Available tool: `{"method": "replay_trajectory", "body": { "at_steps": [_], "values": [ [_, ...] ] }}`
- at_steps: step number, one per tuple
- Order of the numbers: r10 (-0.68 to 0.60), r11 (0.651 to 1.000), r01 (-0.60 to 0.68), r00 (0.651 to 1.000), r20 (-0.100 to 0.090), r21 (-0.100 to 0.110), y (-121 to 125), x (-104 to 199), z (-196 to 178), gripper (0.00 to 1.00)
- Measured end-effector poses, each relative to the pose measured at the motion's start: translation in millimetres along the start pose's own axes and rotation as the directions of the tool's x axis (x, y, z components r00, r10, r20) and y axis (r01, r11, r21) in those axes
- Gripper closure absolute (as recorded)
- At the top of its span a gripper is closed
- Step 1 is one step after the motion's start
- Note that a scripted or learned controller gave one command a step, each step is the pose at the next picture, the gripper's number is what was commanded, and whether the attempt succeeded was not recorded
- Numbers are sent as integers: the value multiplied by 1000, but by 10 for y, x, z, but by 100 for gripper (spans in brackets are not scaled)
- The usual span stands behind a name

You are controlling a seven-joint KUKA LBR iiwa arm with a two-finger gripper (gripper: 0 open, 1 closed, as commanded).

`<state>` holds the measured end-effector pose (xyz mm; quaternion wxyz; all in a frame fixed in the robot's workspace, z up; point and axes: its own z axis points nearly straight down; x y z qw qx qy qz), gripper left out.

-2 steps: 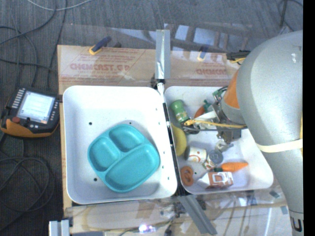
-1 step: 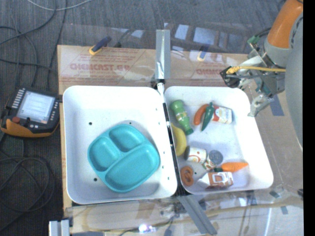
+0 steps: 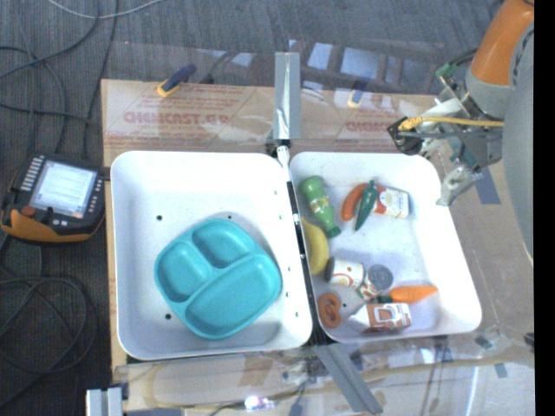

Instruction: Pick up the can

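- Pincer (image 3: 454, 173): sits at the far-right rim of the right bin (image 3: 451, 258), near its top corner in the view, hanging off the grey arm (image 3: 520, 146) with the orange band (image 3: 501, 46).
- Pincer state: cannot tell, since it's too small and cluttered by cabling. Nothing visibly in it.
- Yellow cable (image 3: 455, 121) runs just above the pincer, out to its left.
- Can (image 3: 379, 277): reads as a grey round top, upright, on the right bin floor. It's down and to the left of the pincer, well apart from it.
- White cylinder with red-orange print (image 3: 346, 273) is touching or just beside the can, on the side away from the pincer.
- Orange carrot (image 3: 413, 294) is just below the can, pointing toward the pincer's side of the bin.
- Small carton (image 3: 388, 316) is below the can, near the bin's bottom rim, farther from the pincer.
- Brown ring-shaped item (image 3: 329, 308) is left of the carton, in the corner farthest from the pincer.
- White packet with red label (image 3: 394, 202) is the nearest item to the pincer, to its left and slightly lower.
- Green pepper (image 3: 367, 203) and orange pepper (image 3: 351, 203) lie side by side, left of the packet.
- Green bottle (image 3: 316, 199) and banana (image 3: 318, 250) lie along the bin's far wall, opposite the pincer.
- Left bin (image 3: 139, 198), beyond that wall, holds a teal divided plate (image 3: 218, 276).
- Pendant (image 3: 52, 198) is on the floor past the left bin.
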<state>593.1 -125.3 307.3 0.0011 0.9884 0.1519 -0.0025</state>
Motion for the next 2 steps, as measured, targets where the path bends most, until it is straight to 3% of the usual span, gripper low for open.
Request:
{"method": "replay_trajectory", "body": {
  "at_steps": [1,2],
  "values": [
    [-7,1000,7,1000,1,2,-647,346,726,0],
    [84,996,-84,996,0,1,-114,-609,188,0]
  ]
}}
